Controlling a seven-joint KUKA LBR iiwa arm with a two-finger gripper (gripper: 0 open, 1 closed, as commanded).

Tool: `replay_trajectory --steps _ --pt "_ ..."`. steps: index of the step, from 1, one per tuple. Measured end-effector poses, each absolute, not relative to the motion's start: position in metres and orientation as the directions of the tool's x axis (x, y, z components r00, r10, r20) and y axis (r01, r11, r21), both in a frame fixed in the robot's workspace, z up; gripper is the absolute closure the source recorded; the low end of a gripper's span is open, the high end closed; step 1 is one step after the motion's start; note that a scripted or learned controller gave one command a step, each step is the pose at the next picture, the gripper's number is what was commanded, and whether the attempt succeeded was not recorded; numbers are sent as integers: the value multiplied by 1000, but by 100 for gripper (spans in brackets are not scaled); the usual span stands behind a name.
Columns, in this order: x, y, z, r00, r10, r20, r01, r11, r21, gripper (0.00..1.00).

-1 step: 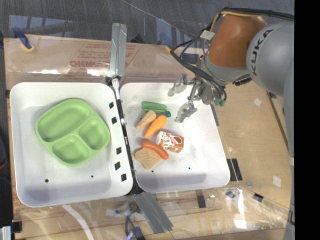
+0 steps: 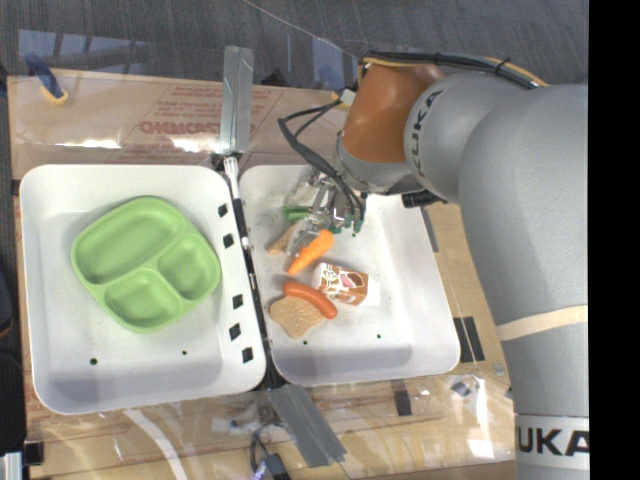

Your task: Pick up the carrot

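Grey and orange, your arm reaches over the right bin with its gripper low near the bin's far edge. You cannot tell how its jaws stand. Just below it, toward the bin's middle, the carrot lies tilted.

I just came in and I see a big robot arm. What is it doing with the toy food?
The grey robot arm is reaching into the right white bin, where toy food lies. Its end effector is down right over the top end of the orange carrot, trying to pick it up. The carrot looks like it is lying in the bin, so it is not lifted yet. Nearby are a sausage, a slice of bread and a small snack packet. The left bin holds a green divided plate.
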State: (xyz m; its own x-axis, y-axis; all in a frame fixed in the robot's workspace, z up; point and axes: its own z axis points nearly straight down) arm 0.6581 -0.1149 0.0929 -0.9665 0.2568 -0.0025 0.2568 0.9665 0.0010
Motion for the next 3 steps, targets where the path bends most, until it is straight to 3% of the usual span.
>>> replay_trajectory --steps 1,2,3 --pt "660 -114 105 -968 249 -7 249 968 0 100" --pt "572 -58 198 -942 336 -11 336 942 4 100" --pt "601 -11 271 -914 407 -6 407 914 3 100"
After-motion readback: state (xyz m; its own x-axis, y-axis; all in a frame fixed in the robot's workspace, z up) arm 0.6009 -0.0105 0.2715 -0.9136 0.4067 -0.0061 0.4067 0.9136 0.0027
